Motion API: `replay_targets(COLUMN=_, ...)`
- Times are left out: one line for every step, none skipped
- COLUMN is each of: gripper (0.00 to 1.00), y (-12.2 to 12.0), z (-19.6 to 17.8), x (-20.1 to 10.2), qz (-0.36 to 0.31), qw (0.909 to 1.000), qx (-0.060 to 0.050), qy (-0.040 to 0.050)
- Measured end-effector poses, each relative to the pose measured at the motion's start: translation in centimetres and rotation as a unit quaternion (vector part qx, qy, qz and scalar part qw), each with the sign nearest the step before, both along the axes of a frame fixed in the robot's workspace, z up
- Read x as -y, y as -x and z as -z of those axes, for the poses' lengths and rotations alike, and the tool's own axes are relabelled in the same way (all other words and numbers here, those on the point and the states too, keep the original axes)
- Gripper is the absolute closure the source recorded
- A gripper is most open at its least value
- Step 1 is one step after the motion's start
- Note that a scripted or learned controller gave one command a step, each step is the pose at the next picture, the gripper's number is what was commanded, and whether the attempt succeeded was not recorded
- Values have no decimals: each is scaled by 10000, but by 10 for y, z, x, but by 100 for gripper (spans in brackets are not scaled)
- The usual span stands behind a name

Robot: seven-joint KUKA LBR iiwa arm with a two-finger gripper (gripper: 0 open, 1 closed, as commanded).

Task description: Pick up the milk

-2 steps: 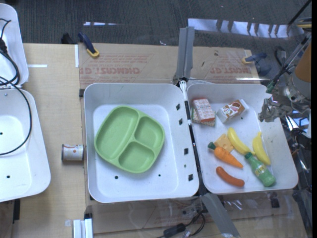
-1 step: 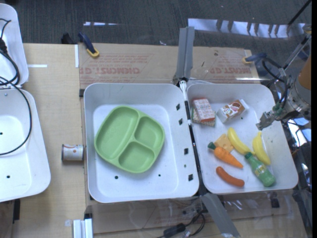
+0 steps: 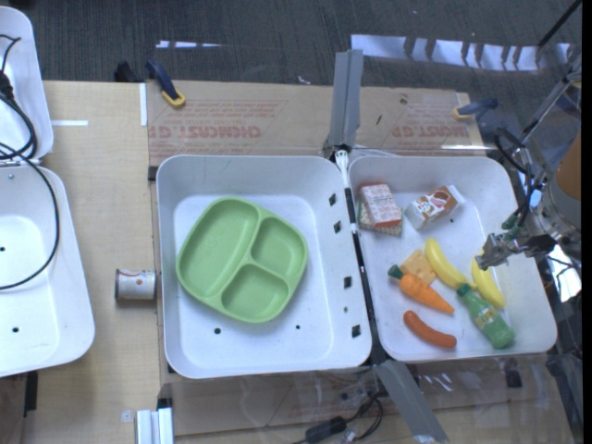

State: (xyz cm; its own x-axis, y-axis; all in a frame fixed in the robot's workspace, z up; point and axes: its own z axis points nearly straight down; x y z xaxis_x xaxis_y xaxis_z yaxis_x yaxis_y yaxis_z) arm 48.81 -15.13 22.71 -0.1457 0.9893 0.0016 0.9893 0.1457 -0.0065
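The milk [image 3: 435, 205] is a small white and red carton lying on its side near the back of the right bin [image 3: 527, 211]. A brown-red carton [image 3: 379, 207] lies just to its left. My gripper [image 3: 496, 251] hangs at the right side of this bin, over the yellow bananas. It is well to the right of the milk, nearer the front, and apart from it. Nothing shows in its grasp.
Two bananas [image 3: 444, 265] [image 3: 487, 284], a carrot [image 3: 425, 291], a sausage [image 3: 430, 329] and a green bottle [image 3: 487, 319] fill the front of the right bin. The left bin [image 3: 185, 340] holds a green divided plate [image 3: 242, 259]. A small can [image 3: 136, 285] lies on the bench to its left.
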Motion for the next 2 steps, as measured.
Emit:
replay_targets(gripper=100, y=9, z=8, x=18, qz=-309, qw=9995, qx=6, qy=-1)
replay_targets(gripper=100, y=9, z=-34, x=22, qz=1880, qw=9822, qx=6, qy=23)
